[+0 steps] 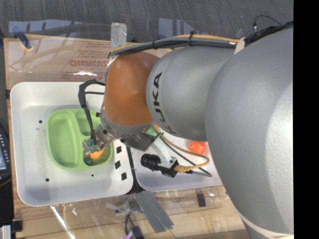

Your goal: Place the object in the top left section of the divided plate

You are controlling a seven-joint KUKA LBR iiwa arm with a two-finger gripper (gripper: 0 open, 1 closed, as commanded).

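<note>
A light green divided plate (64, 138) lies in the left white bin (30, 148). My gripper (92, 151) hangs low over the plate's right-hand part, close to its near right corner. A small orange object (95, 154) sits right at the fingertips, over that part of the plate. Whether it rests on the plate or is held, the view does not show. The arm's orange band and grey body hide the right side of the plate.
An orange-red object (198, 147) lies in the right white bin (174, 180), mostly hidden under the arm. A black cable plug (158, 164) hangs over that bin. The central rim between the bins (130, 171) runs just right of the gripper.
</note>
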